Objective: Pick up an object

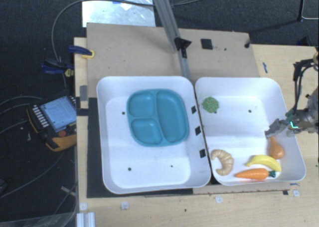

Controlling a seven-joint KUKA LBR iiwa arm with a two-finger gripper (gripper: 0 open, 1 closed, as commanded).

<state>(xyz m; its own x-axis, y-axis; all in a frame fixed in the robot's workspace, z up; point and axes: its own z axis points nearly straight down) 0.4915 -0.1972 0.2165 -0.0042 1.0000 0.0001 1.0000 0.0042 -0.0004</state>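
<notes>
From my remote station I record the bench [149,46] first: a tan board bearing two shallow white bins side by side. The left bin [114,171] holds a blue divided plate [158,117] with three compartments, lying flat toward the bin's 12 o'clock half. The right bin [239,121] carries the loose items, gathered mostly toward its 5 o'clock corner. The arm enters at 3 o'clock of the view, and its gripper [275,128] sits over the right bin's 3 o'clock wall; whether its jaws are spread or pressed together I cannot tell, and I see nothing between them. Just beside the gripper, toward 6 o'clock, lies an orange pear-shaped piece [276,148]. Toward 7 o'clock from that piece rests a yellow banana [264,161], touching an orange carrot [252,174] on the carrot's 12 o'clock side. A tan croissant [223,161] lies at the bin's 7 o'clock corner. A small green broccoli [210,104] sits apart at the bin's 10 o'clock
</notes>
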